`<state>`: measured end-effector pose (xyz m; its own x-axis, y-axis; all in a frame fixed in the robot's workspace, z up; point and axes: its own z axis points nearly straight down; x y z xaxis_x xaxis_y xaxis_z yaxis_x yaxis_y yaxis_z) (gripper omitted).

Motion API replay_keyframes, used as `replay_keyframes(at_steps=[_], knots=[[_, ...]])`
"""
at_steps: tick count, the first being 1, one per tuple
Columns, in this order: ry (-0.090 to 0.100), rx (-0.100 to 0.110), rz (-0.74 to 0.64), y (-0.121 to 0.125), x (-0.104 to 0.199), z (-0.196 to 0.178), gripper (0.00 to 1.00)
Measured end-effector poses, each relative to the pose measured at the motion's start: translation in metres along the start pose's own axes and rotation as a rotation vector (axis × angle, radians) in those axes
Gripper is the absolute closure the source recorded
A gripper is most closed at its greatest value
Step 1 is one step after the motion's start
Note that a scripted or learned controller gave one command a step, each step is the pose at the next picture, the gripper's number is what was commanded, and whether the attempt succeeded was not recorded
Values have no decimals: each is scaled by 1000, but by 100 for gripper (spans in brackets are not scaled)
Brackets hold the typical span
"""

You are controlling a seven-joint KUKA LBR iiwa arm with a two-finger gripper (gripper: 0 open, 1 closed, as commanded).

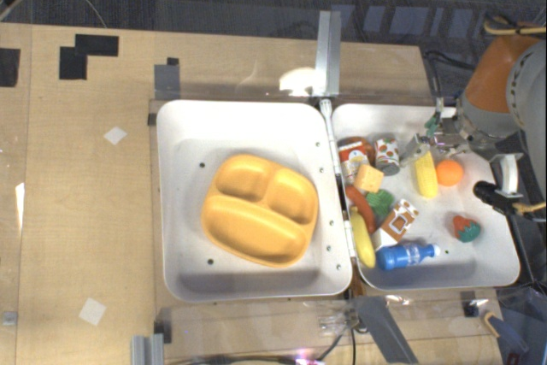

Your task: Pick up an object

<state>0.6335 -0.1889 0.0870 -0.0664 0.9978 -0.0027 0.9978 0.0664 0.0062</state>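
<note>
Gripper (pixel 438 135) positioned at right bin's (pixel 504 269) far edge, above corn cob (pixel 425 173) and orange ball (pixel 449 173); grip state cannot be told.

One fixed camera looks down slantwise over both bins (pixel 171 209).

A robotics lab: a plywood bench (pixel 77 209) with black markers, metal brackets, loose cables and two white bins (pixel 171 184).
</note>
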Motion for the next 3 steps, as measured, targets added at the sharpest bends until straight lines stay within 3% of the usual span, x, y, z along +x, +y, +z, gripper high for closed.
replay_keyframes(at_steps=[1, 2, 3], knots=[[-4, -8, -10, 3, 1, -14, 100], [0, -3, -106, 41, 80, 0, 100], [4, -3, 257, 50, 180, -102, 100]])
